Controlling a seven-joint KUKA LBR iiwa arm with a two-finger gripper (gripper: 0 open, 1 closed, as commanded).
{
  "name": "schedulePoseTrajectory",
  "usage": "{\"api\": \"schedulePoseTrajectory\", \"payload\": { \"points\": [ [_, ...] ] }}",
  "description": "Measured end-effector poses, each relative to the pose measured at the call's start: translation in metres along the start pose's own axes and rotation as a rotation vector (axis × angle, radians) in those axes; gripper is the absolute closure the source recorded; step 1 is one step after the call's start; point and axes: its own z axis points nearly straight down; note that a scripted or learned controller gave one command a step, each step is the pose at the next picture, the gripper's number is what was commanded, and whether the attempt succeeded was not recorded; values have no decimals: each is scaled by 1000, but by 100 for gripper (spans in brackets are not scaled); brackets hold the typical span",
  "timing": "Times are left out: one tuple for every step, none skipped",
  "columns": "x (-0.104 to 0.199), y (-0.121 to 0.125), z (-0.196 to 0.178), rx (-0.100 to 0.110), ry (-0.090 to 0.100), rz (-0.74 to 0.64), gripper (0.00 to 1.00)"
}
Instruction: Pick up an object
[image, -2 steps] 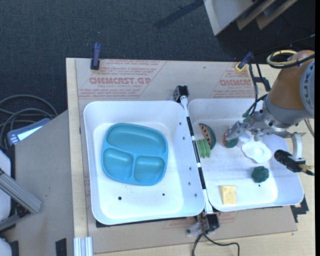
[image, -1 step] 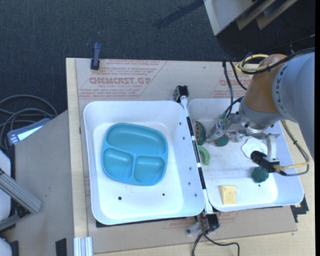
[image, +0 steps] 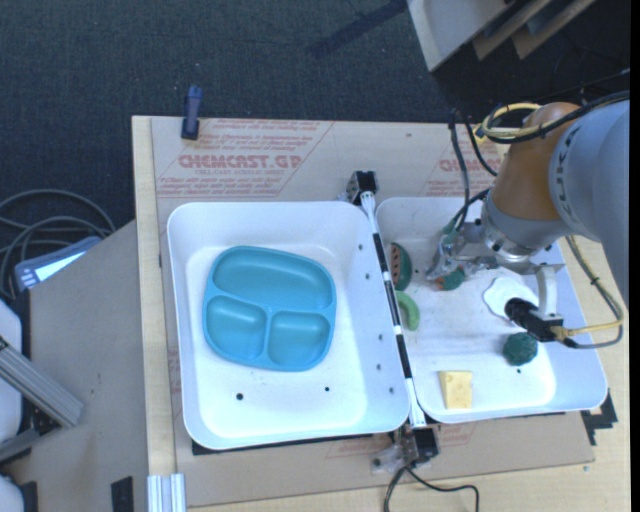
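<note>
1. Objects to pick are all in the right bin, none in the air yet. Using that bin as my landmark: a yellow cheese wedge near its front edge, a dark green lump toward its front right, a green pod and a watermelon slice along its left wall, a white flat piece around the middle.
2. The pincer is down low in the back half of that bin, right by a small teal thing. Too cluttered there to say if the teal bit is an object or part of the tool.
3. Honestly can't tell whether the pincer is apart or together, so no grip I'd vouch for.
4. Left of that bin sits the other bin with a blue divided tray, all on the worktop.
5. My read: reach done, grab and lift still to come.
</note>
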Motion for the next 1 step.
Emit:
{"api": "schedulePoseTrajectory", "payload": {
  "points": [
    [84, -45, -91, -1, 2, -1, 100]
  ]
}}
